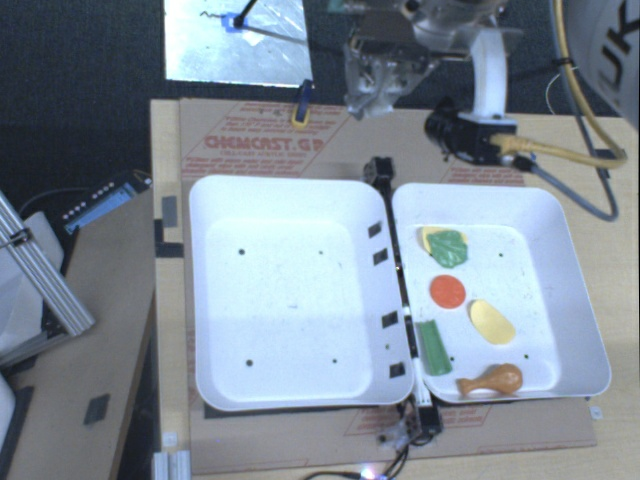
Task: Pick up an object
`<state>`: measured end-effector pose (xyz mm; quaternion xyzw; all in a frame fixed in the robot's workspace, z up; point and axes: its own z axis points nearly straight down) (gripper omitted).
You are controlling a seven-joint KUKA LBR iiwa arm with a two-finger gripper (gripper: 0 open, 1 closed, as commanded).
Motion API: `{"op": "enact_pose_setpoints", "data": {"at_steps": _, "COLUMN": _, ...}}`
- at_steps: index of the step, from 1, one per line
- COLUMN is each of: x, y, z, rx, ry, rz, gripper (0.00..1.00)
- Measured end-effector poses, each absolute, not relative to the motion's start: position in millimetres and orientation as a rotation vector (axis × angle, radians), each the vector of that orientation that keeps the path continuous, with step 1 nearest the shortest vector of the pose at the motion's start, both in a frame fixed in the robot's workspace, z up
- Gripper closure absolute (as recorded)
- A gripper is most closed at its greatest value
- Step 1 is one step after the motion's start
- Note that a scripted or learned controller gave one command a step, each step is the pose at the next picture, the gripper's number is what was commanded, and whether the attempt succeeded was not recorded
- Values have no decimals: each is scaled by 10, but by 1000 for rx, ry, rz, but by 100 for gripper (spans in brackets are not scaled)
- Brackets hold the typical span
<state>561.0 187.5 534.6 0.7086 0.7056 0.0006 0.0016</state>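
The right bin holds several small objects: a green leafy piece on a yellow one, a red-orange disc, a yellow oval, a green stick and a brown drumstick shape. My gripper hangs high above the bench, beyond the far edge of both bins, near the seam between them. Nothing shows between its fingers. It is well away from every object.
The left bin lies beside the right one, joined by black clips along the seam. A cardboard sheet lies under both. A foil-like plate sits at the back left. Cables trail at the back right.
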Motion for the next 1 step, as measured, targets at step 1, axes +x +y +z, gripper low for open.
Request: {"op": "enact_pose_setpoints", "data": {"at_steps": 1, "x": 5205, "y": 2246, "z": 5352, "rx": 2213, "ry": 2232, "rz": 3, "gripper": 100}}
